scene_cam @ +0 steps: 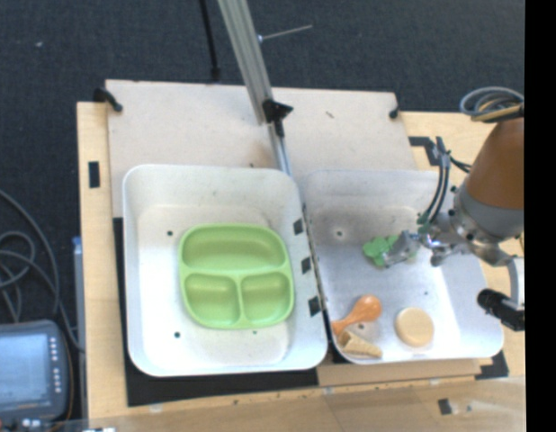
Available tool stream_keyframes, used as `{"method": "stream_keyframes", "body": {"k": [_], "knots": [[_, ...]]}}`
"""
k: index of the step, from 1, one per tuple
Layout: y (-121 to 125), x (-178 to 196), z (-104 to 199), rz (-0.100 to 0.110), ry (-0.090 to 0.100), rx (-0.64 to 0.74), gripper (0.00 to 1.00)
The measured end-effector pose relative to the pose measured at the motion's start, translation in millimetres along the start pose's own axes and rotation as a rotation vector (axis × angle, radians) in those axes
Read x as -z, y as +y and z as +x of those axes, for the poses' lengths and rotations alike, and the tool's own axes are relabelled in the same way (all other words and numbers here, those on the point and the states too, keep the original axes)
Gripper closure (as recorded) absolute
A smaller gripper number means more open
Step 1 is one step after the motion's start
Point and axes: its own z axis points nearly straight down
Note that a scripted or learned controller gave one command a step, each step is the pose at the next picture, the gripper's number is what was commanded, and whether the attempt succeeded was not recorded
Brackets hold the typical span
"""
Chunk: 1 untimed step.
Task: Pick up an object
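In the right bin [350, 192], a small green object [378, 250] lies near the middle. My gripper [409, 245] reaches in from the right, and its tip sits right against the green object's right side. Whether the object is gripped is not clear at this size. Near the bin's front edge lie an orange spoon-shaped piece [362, 311], a tan cone-shaped piece [360, 343] and a round tan disc [415, 327].
The left bin [152, 241] holds a light green divided tray [235, 275] with three compartments. A metal post [251, 57] slants up from between the bins at the back. The arm's orange band [497, 169] hangs over the right bin's right side.
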Motion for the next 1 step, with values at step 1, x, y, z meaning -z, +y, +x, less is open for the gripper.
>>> {"method": "stream_keyframes", "body": {"k": [1], "knots": [[-1.4,-42.4,1.0,0.0,0.0,0.0,0.0]]}}
